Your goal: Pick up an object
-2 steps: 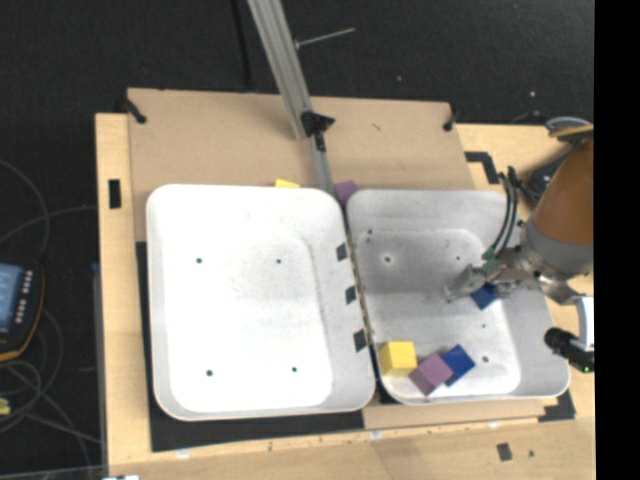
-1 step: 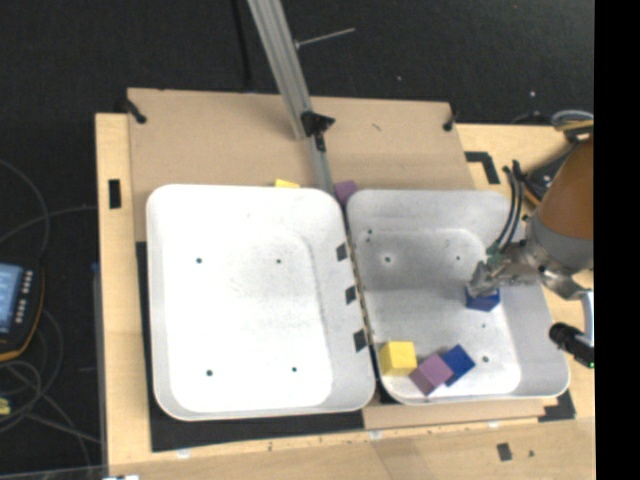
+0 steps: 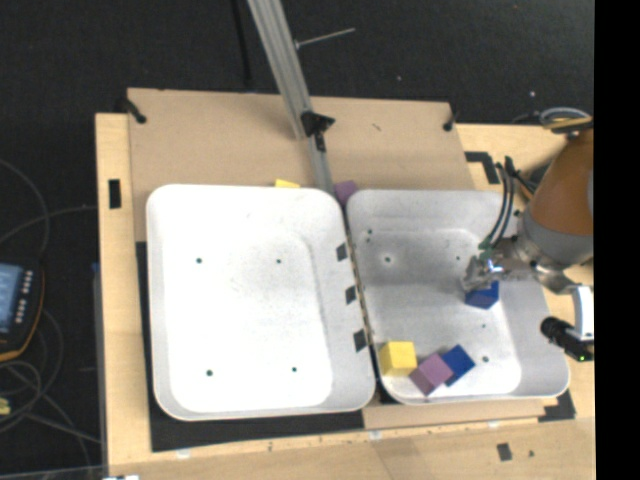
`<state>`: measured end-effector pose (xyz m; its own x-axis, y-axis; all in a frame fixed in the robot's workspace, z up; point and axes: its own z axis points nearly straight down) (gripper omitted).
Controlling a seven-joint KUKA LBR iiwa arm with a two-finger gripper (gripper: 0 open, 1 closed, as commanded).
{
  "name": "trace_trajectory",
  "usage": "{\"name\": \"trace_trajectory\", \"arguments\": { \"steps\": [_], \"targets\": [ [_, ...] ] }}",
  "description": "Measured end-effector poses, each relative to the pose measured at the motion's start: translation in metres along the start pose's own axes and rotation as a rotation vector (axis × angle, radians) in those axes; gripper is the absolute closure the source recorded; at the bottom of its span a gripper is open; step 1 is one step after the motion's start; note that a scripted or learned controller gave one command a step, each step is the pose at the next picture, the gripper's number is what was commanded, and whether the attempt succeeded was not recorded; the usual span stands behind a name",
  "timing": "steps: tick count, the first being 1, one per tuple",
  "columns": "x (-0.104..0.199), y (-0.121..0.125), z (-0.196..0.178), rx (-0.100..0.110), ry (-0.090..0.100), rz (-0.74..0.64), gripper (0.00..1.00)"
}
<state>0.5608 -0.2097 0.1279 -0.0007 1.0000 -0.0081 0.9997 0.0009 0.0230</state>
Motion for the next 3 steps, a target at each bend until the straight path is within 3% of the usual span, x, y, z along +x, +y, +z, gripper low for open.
{"name": "trace_trajectory", "arguments": {
  "steps": [2,3],
  "targets": [
    [0.01,-0.005,0.005,-0.001,-0.001,-0.002,1.0],
    [0.015,-0.005,0.007,-0.001,0.004,-0.004,0.0]
  ]
}}
